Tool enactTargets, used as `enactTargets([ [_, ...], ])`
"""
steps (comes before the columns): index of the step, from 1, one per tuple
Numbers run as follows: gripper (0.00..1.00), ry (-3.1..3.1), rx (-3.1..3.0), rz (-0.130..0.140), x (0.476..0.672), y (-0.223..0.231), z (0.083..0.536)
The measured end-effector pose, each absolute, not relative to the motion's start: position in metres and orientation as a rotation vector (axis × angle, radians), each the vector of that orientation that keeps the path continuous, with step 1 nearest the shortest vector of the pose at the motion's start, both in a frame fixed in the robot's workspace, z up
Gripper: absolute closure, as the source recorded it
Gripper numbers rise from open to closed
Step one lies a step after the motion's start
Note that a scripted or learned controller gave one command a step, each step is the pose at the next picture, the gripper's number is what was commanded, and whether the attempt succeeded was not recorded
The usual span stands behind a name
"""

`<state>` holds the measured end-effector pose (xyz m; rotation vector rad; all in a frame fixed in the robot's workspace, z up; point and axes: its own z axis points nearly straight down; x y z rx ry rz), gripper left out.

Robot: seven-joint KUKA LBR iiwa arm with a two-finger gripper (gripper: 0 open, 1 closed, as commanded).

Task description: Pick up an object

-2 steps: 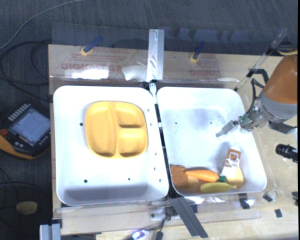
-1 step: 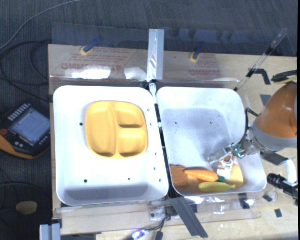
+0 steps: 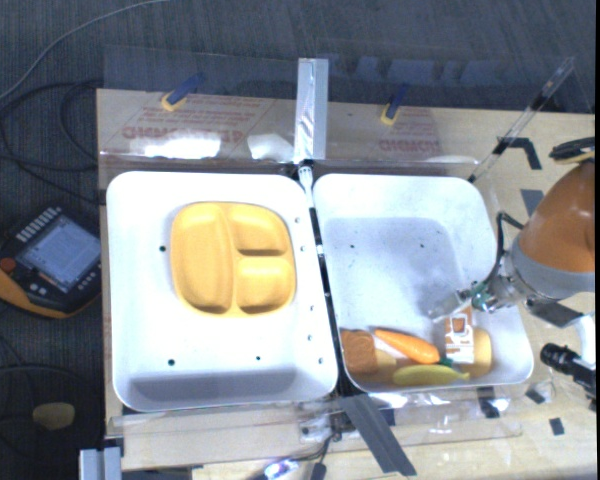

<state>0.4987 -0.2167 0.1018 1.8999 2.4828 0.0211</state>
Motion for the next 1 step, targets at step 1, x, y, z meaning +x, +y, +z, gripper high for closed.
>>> enactTargets([
  [1,1.0,2.362,2.072,-0.003,0.5148,-0.1806,0.1849],
])
